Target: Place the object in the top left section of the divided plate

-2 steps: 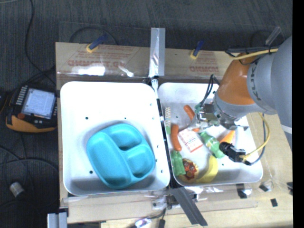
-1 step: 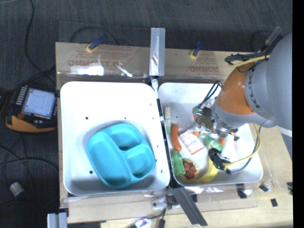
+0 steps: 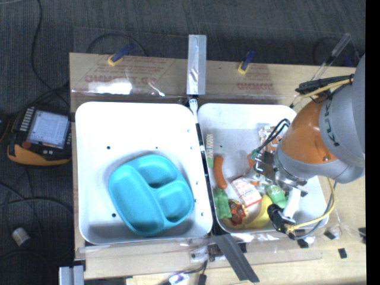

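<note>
Blue divided plate (image 3: 151, 192), arm (image 3: 323, 141) over right bin (image 3: 237, 123)

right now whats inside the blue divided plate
Nothing lies in the blue divided plate; its sections show bare in the left bin. The food items sit in the right bin, partly covered by the arm.

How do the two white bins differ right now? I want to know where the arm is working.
The left bin contains one thing, a blue divided plate; the right bin holds a jumble of small items, including a carrot and a banana. The arm's gripper hangs over the right bin, while nothing hangs over the left bin. Both are shallow, white and side by side.
</note>
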### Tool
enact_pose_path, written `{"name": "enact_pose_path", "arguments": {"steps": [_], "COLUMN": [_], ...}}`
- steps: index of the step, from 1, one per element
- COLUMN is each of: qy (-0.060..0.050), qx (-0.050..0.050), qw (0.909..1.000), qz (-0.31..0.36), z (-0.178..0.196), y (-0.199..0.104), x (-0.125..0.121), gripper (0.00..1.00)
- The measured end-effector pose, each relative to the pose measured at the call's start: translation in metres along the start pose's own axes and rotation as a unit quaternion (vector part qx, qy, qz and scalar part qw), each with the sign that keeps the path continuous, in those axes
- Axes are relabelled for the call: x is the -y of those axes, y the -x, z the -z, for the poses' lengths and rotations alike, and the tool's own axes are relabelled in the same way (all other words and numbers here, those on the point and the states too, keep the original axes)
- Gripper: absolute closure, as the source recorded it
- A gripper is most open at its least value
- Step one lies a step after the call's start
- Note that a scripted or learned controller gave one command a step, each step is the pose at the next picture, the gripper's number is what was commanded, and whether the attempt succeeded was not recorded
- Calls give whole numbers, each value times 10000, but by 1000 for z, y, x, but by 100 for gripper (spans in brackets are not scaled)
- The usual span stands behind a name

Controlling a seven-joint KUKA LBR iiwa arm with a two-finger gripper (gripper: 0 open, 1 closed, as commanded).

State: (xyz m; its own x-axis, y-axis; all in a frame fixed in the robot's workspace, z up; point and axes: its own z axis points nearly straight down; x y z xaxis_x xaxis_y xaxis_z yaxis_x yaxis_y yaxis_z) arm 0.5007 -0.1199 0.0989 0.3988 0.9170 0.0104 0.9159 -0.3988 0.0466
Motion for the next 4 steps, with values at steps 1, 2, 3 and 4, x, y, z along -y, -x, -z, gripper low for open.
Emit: {"name": "enact_pose_path", "arguments": {"steps": [1,2,3,4], "qy": [4,1,-18,-246], "qx": [21,46,33,136], "qw": [9975,9900,9842,9828], "qz": [-713,-1411,-1768,-1827], "z": [-1,-1,-1,83], "y": [-5,-13,-14,-55], "x": [5,11,11,39], "gripper": [100,100,100,100]}}
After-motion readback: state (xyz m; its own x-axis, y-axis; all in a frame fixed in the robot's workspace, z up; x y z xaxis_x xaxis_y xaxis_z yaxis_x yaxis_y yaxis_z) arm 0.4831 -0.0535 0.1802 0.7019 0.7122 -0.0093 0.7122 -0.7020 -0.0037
